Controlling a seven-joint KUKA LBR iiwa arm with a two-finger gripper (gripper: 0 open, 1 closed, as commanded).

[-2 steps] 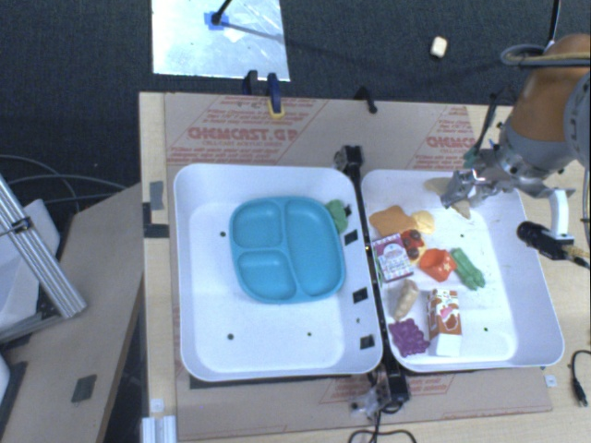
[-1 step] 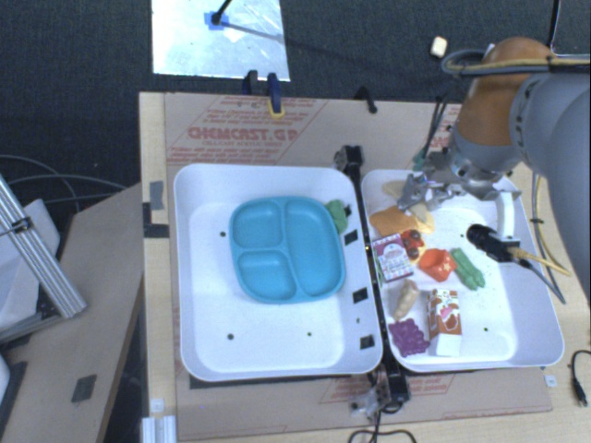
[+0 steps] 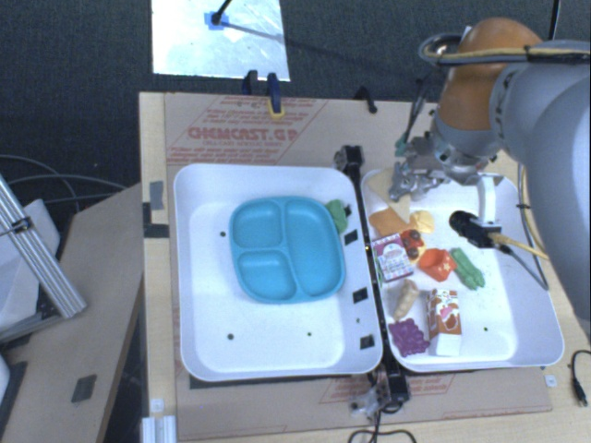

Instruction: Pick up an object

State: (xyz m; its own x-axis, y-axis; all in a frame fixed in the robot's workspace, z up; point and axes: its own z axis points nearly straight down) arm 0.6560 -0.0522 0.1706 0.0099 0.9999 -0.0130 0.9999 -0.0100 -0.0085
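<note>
The things you could pick all lie in the right bin (image 3: 531,335), at the centre right of the frame. Nearest the jaws is a tan wedge (image 3: 388,220) with a pale yellow piece (image 3: 423,221) touching it on the right. Just below them you see a small pink and white box (image 3: 392,257); its print is too small to read. Right of the box lie an orange-red piece (image 3: 436,264) and a green piece (image 3: 467,269), side by side. Lower down are a beige lump (image 3: 404,298), a purple grape bunch (image 3: 409,337) and a brown, white and red carton (image 3: 445,321), its label also unreadable.

The jaws hang over the upper left corner of that bin, just above the tan wedge, and you cannot tell whether they are open or closed. The grey arm (image 3: 545,109) comes in from the upper right.

In the left bin (image 3: 208,340) a blue divided plate (image 3: 284,249) lies flat, with a small green thing (image 3: 336,213) touching its upper right rim.

Under both bins, a cardboard sheet (image 3: 305,123) covers the worktop (image 3: 102,275); red print above the left bin reads "CHEMCAST GP".
</note>
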